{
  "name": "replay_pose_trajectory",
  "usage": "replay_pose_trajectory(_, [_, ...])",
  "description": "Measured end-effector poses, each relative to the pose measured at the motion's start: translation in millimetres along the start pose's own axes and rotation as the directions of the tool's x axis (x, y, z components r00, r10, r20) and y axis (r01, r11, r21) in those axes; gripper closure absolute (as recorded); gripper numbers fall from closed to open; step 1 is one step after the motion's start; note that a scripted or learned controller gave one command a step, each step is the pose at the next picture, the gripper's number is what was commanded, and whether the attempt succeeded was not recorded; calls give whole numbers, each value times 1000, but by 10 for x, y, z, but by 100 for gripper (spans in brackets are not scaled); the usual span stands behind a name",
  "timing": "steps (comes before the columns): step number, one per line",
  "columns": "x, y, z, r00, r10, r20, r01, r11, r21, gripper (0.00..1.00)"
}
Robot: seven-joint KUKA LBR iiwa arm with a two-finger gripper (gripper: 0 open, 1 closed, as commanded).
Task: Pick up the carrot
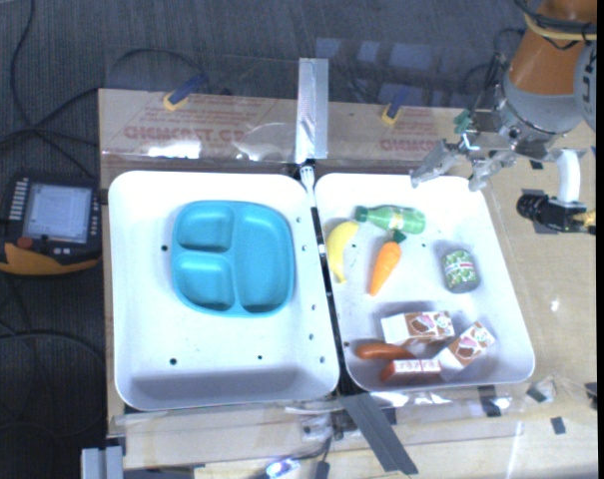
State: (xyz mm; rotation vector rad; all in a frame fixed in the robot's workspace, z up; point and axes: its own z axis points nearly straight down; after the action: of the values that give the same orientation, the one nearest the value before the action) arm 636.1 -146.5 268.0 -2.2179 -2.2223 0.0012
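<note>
- pincer [459, 168] up in the upper right of the frame, fingers spread wide, nothing between them, poised over the far rim of the right bin [511, 297].
- grey arm [546, 58] with its orange band entering from the top right corner, wrist tilted down toward the bin.
- carrot [384, 263] in the middle of the right bin, orange body slanting down to the left, green top up and to the right, well below and left of the pincer.
- green bottle [386, 217] just above the carrot, its end touching or nearly touching the green top; hard to tell which.
- banana [338, 248] just left of the carrot, along the bin's left wall, a thin gap between them.
- green-labelled packet [459, 269] to the right, apart from the carrot.
- two cartons [436, 333] and a sausage [381, 350] lower in the bin, near the carrot's tip but not on it.
- blue divided plate [232, 255] in the left bin [142, 357], no part in this.
- step in hand, by judgement: approach only, no grasp begun.
- next move calls for travel down and left over the carrot's thick middle, fingers turned across its slanted axis, then a straight descent between banana and bottle without nudging either.
</note>
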Motion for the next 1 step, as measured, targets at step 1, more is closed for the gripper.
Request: replay_pose_trajectory(1, [203, -230, 1249, 998, -65, 0, 65, 998, 2, 0])
